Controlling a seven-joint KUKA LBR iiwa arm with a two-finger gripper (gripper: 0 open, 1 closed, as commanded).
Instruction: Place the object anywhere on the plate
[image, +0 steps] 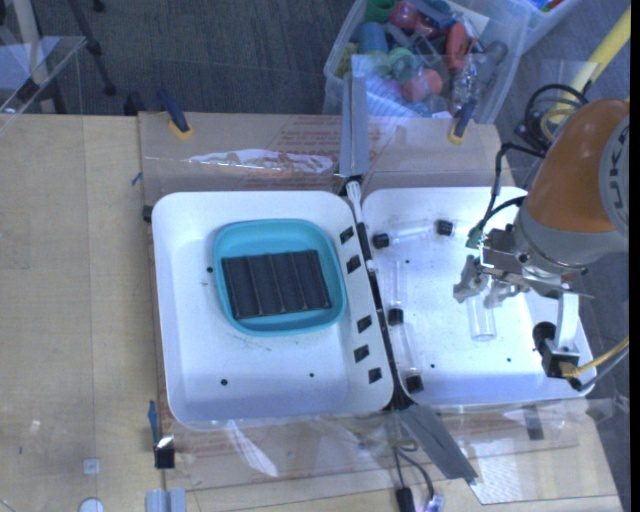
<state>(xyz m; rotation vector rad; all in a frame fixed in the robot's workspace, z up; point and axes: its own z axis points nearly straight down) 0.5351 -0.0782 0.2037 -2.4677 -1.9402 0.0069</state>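
A pale wooden bench (70, 300) carries two shallow white bins side by side, with brown cardboard (250, 140) behind them and a clear tub of bright toys (430, 45) at about one o'clock beyond the bench. The left bin (185, 380) holds a blue squarish plate (276, 275) near its centre, and a dark ribbed rectangular block (276, 283) lies flat on that plate, well inside the rim. A black divider with small dark clips (360, 300) runs between the two bins.

In the right bin (440, 370) the grey arm with its orange band (585, 170) reaches in from three o'clock. Its gripper (482, 290) hangs over the middle of the bin, metal fingers (468, 285) pointing toward nine o'clock and slightly down. Just below the fingertips, at about six o'clock from them, what looks like a small clear cylinder (484, 320) lies on the bin floor; it is nearly transparent, so its outline is faint. The fingers appear slightly apart with nothing between them, and the cylinder sits free beside them rather than clasped. Another clear tube-like piece (410, 235) lies near the bin's far wall at about eleven o'clock from the gripper.
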